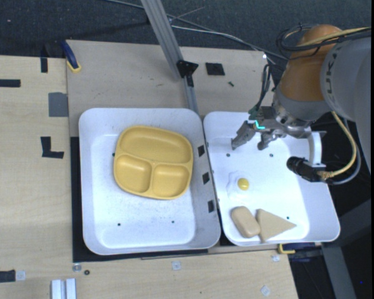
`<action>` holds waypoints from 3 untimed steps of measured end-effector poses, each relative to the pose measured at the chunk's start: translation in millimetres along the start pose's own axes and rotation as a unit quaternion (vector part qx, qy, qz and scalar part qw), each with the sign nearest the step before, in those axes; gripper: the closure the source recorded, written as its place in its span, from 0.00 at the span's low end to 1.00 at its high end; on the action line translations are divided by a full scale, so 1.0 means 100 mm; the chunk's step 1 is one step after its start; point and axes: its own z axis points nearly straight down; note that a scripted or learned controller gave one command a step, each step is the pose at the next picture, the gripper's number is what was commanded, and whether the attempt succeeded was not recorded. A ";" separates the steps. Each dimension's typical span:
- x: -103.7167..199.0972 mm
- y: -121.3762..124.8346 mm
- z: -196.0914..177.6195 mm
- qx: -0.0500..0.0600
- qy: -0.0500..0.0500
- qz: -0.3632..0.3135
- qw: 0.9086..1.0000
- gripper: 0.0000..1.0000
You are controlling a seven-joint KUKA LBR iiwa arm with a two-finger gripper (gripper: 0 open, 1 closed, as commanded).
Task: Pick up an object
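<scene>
My gripper [252, 138] hangs over the far part of the right bin [318, 195], fingers spread open with nothing between them. Below it, near the bin's middle, lies a small yellow round object [243, 183]. At the bin's near edge sit a tan bread-like roll [244, 222] and a tan wedge [274, 223], side by side and touching. In the left bin [100, 223] lies a yellow divided plate [153, 162].
A grey metal pole [168, 36] rises at a slant behind the bins. Cables run from the arm's wrist along the right bin's right side. The bench around the bins carries black tape marks and a blue-yellow clip [71, 58].
</scene>
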 end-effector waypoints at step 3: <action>-0.05 0.01 1.05 -0.003 -0.002 0.000 1.000 0.00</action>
